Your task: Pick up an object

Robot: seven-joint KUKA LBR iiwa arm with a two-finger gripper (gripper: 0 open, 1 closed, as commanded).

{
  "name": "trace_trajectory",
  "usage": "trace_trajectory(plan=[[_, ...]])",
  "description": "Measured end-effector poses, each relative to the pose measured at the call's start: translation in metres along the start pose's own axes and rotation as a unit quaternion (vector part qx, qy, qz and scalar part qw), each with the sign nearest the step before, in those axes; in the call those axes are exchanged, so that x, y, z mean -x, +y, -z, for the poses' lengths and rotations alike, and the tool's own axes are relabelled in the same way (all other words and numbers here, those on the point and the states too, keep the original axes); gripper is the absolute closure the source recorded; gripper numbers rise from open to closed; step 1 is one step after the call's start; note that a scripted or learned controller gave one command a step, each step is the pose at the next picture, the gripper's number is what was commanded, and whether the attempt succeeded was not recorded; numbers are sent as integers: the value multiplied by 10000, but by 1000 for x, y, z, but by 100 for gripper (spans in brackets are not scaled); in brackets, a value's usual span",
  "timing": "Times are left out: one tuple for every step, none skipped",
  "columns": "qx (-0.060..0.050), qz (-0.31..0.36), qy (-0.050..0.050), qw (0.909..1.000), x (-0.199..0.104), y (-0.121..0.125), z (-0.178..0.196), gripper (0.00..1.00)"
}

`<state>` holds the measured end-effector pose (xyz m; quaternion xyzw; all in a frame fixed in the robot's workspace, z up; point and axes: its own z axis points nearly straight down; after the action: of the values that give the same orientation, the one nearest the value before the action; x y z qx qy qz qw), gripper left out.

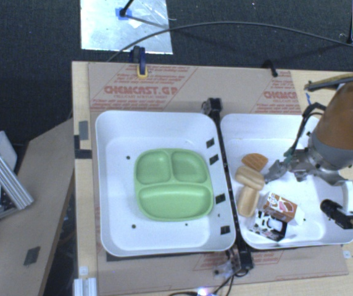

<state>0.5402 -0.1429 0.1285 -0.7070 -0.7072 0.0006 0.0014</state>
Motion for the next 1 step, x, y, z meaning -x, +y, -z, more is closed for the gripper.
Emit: trace_trajectory(plan=[[27,-6,-11,10000,1,2,14,100]])
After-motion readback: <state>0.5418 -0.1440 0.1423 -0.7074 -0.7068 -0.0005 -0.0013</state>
